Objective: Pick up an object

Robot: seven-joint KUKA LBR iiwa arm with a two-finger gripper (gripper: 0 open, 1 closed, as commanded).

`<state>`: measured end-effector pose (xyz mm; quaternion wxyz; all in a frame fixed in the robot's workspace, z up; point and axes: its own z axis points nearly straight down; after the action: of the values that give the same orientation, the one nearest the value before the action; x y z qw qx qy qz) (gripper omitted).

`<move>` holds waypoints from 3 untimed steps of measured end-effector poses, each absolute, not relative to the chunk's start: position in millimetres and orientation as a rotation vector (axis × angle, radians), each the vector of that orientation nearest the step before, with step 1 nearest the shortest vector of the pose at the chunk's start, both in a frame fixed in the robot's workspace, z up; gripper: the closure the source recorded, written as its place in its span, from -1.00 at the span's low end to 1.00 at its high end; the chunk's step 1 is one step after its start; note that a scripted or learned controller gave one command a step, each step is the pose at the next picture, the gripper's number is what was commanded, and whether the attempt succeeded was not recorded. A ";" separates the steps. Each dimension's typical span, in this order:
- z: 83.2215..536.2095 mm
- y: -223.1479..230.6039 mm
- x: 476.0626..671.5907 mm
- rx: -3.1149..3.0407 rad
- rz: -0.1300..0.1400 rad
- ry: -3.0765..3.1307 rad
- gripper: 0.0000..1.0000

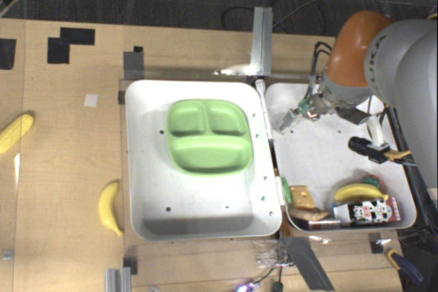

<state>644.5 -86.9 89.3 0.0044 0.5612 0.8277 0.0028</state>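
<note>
Gripper [291, 118] over right bin [321, 154]; finger state cannot tell. Yellow banana [356, 192] lies curved beside a printed box [373, 211].

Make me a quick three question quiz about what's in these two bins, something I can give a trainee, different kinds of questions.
1. True or false: the green divided plate lies in the left bin.
2. Multiple choice: where in the right bin does the banana lie? A) far corner by the gripper B) near edge, among other small items C) dead centre.
3. Fill in: outside the bins, on the wooden bench, lie a second banana and a yellow ____.

Key: 1 true; 2 B; 3 corn cob.
</note>
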 end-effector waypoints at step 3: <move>88.8 -166.5 671.5 2.295 0.008 2.133 -1.00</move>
<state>671.5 -166.5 88.8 0.0040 0.7325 0.6808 0.0026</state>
